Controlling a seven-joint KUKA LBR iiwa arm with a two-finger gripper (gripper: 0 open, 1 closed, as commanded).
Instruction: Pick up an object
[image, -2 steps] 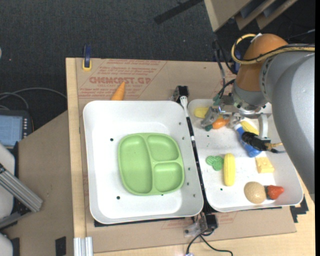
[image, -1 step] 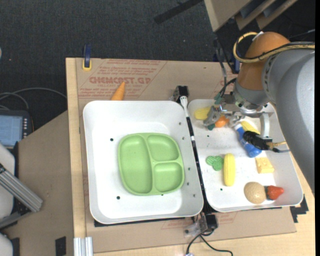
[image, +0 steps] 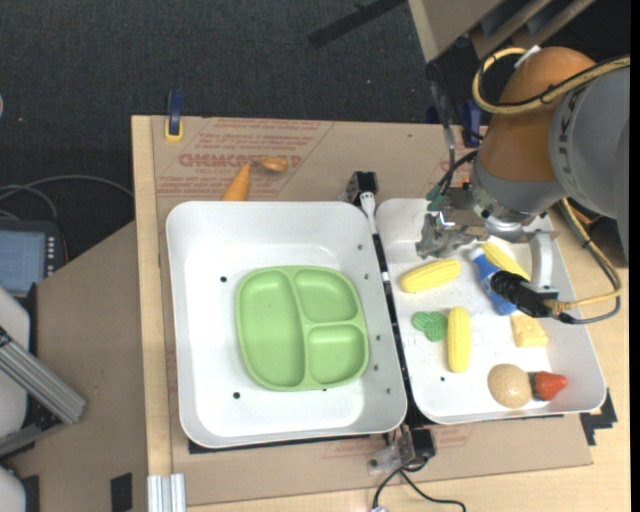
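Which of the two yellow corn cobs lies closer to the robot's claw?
The corn cob lying crosswise near the top of the right bin, just below the gripper. The other corn cob lies lengthwise further down, beside a green piece.

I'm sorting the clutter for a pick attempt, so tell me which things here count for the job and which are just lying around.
For the pick:
gripper
two corn cobs
green toy
cheese wedge
beige ball
red strawberry
right bin

Just lying about:
green divided plate
left bin
carrot on the bench
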